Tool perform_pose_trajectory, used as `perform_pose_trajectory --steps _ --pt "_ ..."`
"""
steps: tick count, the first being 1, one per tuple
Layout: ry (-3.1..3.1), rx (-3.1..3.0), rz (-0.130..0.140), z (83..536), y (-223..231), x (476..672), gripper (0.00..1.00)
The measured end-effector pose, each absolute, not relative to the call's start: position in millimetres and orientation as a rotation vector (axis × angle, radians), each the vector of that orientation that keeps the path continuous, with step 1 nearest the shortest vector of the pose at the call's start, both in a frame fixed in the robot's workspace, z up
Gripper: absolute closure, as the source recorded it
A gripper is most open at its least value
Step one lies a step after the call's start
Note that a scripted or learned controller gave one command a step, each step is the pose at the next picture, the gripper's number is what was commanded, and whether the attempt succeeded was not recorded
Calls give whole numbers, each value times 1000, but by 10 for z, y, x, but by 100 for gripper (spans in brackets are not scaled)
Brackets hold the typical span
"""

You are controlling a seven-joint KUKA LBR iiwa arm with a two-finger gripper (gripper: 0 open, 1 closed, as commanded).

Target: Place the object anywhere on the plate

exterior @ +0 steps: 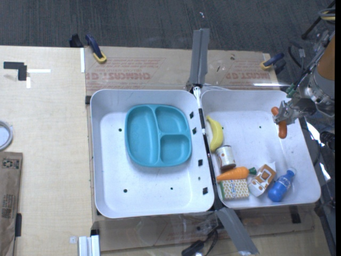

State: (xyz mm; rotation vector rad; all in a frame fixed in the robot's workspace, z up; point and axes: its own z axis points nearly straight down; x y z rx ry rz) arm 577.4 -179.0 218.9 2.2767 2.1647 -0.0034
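A light blue plate (pixel 158 135) with three compartments lies in the left bin (pixel 109 180), toward its upper middle. My gripper (pixel 284 116) hangs over the upper right part of the right bin (pixel 250 119), far to the right of the plate. A small orange-red oblong object (pixel 282 130) sticks out below the fingers, and another bit of it shows at their left. The fingers are shut on it.
The right bin holds a banana (pixel 215 133), a small can (pixel 226 156), a carrot (pixel 234 173), a checkered box (pixel 235 189), a small carton (pixel 262 179) and a blue bottle (pixel 281 185). A grey divider (pixel 200 57) stands between the bins at the back.
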Motion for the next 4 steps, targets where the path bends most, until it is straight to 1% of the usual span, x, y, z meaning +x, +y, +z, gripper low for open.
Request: perform_pose_trajectory --steps 1,2,3,4 --pt "2540 1850 -2 1921 -1167 5843 100" --pt "2786 1451 -1 1915 -534 5968 100" --pt "2857 1306 -1 1915 -49 5715 100" --pt "2863 1293 -2 1908 882 5919 100"
